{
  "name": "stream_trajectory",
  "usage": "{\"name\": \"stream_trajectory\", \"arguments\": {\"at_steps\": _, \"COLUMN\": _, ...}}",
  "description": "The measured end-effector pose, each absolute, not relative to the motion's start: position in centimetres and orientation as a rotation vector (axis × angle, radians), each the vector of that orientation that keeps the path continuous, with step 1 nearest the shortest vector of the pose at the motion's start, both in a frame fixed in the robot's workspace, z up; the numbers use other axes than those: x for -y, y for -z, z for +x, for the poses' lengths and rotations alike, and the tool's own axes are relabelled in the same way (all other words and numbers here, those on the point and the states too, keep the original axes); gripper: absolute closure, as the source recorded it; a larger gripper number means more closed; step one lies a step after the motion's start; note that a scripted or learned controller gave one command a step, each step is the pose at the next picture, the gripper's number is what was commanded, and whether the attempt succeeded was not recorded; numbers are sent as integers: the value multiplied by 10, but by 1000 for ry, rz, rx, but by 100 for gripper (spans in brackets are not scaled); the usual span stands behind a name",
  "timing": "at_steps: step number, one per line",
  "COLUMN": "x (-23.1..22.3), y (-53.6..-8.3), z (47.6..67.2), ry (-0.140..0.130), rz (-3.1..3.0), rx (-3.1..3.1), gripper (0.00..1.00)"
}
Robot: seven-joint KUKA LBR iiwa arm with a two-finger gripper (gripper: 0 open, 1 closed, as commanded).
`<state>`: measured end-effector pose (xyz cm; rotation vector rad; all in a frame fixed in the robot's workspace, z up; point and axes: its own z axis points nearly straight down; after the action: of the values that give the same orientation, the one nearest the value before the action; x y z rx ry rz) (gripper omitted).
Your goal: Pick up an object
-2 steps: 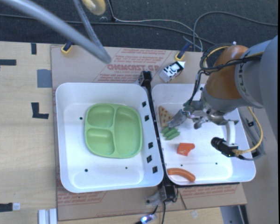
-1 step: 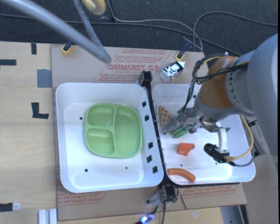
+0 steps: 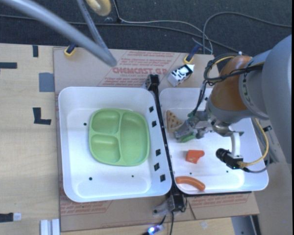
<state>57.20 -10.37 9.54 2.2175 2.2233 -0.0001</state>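
While end effector hovers, orange sausage lies left-right.

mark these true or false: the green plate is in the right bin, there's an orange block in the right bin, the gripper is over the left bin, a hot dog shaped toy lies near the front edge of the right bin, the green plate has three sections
1. The green plate is in the right bin. False: the green plate lies in the left bin.
2. There is an orange block in the right bin. True: the orange block sits on the floor of the right bin.
3. The gripper is over the left bin. False: the gripper is over the right bin, beside a green item.
4. A hot dog shaped toy lies near the front edge of the right bin. True: the hot dog toy lies there.
5. The green plate has three sections. True.
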Motion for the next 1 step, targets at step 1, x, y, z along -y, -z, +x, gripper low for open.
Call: {"name": "stream_trajectory", "arguments": {"at_steps": 1, "x": 101, "y": -158, "z": 570, "ry": -4, "rz": 2218, "rx": -2221, "gripper": 100}}
